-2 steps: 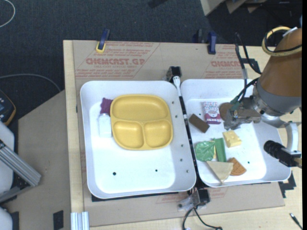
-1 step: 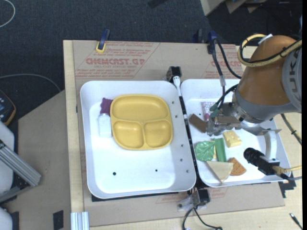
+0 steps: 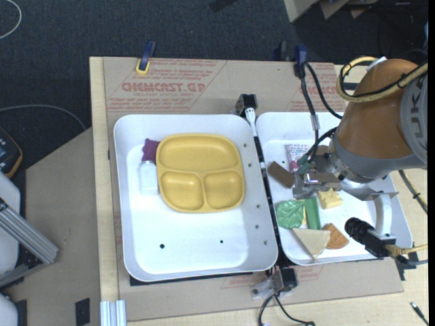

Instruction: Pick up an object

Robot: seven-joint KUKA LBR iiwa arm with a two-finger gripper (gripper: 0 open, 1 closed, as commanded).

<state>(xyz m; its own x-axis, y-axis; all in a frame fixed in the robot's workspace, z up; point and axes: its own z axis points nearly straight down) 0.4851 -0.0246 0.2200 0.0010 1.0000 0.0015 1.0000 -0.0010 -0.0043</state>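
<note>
My gripper (image 3: 307, 184) hangs low over the middle of the right bin (image 3: 272, 129), just above several small items. Directly beneath it lies a green stick (image 3: 312, 213), with a crumpled light-green piece (image 3: 289, 214) to the stick's left. A brown flat piece (image 3: 279, 174) lies just left of the gripper, and a pink-and-white packet (image 3: 296, 153) lies behind it. A pale yellow block (image 3: 331, 199) sits to its right. Nearer the front edge are a cream wedge (image 3: 311, 240) and an orange-brown piece (image 3: 336, 236).
The left bin (image 3: 197, 253) holds a yellow divided plate (image 3: 200, 170) and a white bottle with a purple cap (image 3: 147, 168) beside the plate's left side. The arm's orange band (image 3: 377, 104) overhangs the right bin's far right part.
</note>
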